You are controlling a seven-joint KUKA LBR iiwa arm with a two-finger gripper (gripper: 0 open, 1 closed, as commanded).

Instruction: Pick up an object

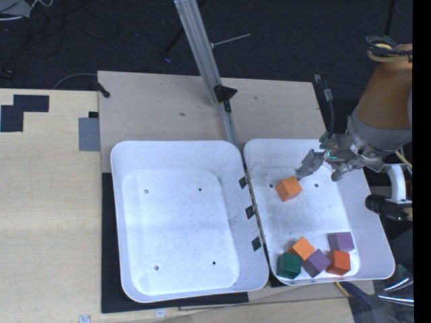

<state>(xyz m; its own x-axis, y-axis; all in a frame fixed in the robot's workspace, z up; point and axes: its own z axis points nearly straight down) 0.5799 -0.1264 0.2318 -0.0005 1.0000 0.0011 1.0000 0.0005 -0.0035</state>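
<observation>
No readable text, label, brand, number or sign on bins, blocks, bench or arm.

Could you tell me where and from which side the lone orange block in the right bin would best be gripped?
Probably from above, fingers closing on two opposite side faces of the orange block. It sits apart on the right bin floor, turned askew to the walls, so the gripper should rotate to match its faces.

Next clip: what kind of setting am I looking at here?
Probably a robotics lab grasping bench: two shallow white bins on a plywood bench, small coloured blocks heaped in the right bin, an aluminium strut, and cables on the dark floor.
</observation>
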